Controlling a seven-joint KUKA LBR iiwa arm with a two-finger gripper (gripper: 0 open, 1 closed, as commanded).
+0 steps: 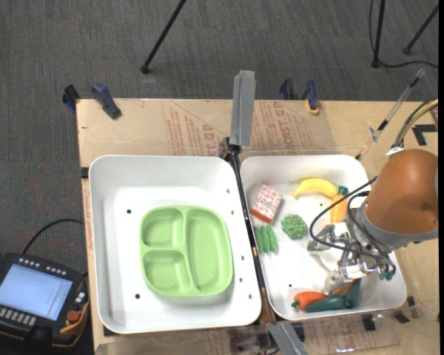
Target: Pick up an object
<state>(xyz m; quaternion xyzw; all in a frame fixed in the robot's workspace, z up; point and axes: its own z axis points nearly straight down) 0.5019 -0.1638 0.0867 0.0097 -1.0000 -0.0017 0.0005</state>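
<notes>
The right bin (281, 170) holds several toy foods: a yellow banana (316, 188), a red and white box (266, 203), a bumpy green piece (294, 225), a green pea pod (266, 239), an orange carrot (308, 299) and a dark green vegetable (339, 302) along the front wall. My gripper (346, 271) hangs low in the front right part of this bin, just above the dark green vegetable and the carrot. An orange piece (339, 208) shows partly behind the arm's cables.
The left bin (107, 198) carries a light green divided plate (186, 251). The arm's orange band (403, 194) covers the right bin's right side. A grey post (243, 117) stands behind the bins, and a teach pendant (33, 294) lies at the lower left.
</notes>
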